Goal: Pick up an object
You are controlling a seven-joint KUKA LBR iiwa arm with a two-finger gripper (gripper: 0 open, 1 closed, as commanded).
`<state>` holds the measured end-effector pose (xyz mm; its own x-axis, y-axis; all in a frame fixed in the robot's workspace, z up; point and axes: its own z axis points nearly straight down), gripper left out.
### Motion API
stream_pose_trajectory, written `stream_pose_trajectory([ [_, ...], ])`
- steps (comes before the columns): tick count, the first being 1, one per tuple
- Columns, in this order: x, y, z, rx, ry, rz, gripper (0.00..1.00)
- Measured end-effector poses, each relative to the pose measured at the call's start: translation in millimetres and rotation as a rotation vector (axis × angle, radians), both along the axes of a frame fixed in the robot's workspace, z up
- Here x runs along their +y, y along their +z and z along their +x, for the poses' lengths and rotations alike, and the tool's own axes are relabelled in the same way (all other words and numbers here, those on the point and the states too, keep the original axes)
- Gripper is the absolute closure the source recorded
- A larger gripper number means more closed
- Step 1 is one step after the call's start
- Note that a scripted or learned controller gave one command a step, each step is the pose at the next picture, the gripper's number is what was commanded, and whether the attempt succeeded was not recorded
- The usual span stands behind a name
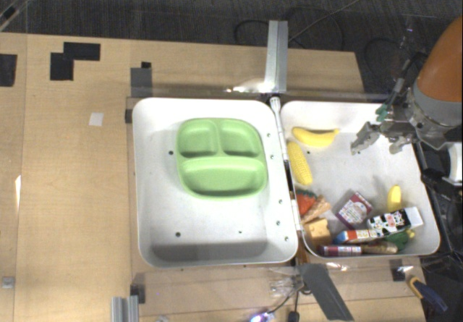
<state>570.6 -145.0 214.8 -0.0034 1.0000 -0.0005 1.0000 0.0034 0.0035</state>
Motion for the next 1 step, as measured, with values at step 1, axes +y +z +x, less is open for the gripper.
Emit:
stream_pose_trajectory([
  [1, 26.1, -84.6, 47.0, 0.0, 0.114, 0.0, 0.0],
])
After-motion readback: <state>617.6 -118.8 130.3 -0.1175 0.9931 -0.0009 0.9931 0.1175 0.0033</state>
